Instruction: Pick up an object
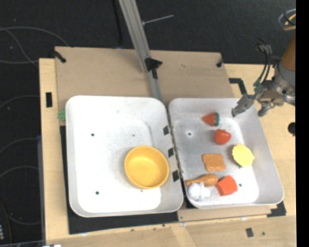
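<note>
— Camera view: grey two-finger gripper at two o'clock over the shallow white right bin, fingers spread, holding nothing. Poised high, probably for descent.

— Nearest candidate?

— Small red strawberry-like toy, just beside, toward nine o'clock. Yellow plastic bowl well apart, left bin.

Two shallow white bins sit side by side on a tan bench board: the left bin and the right bin. A grey metal pole rises behind the junction of the bins. Black cables lie on the dark floor left of the board.
</note>
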